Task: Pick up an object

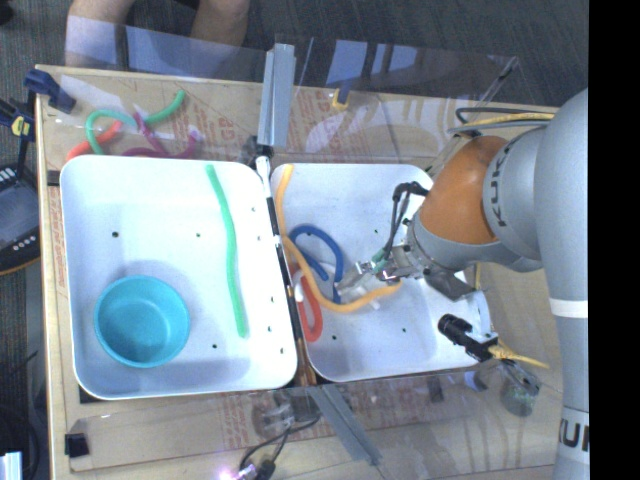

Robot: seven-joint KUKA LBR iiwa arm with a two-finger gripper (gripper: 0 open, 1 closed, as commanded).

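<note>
In the right bin [400, 364] lie a blue loop [322, 251], a long orange-yellow tube [300, 258] that curves from the bin's top left down to its middle, and a red piece [312, 318] by the left wall. My gripper [367, 281] is low in this bin, right at the orange tube's lower curve and just right of the blue loop. Its fingers are small and partly hidden under the wrist. The left bin [90, 183] holds a teal bowl [142, 320] at its lower left and a long green tube [230, 248].
Loose coloured tubes, green, pink and red [130, 130], lie on the bench behind the left bin. A metal bar [274, 93] stands at the back between the bins. The arm's grey and orange body [480, 208] covers the right bin's right side.
</note>
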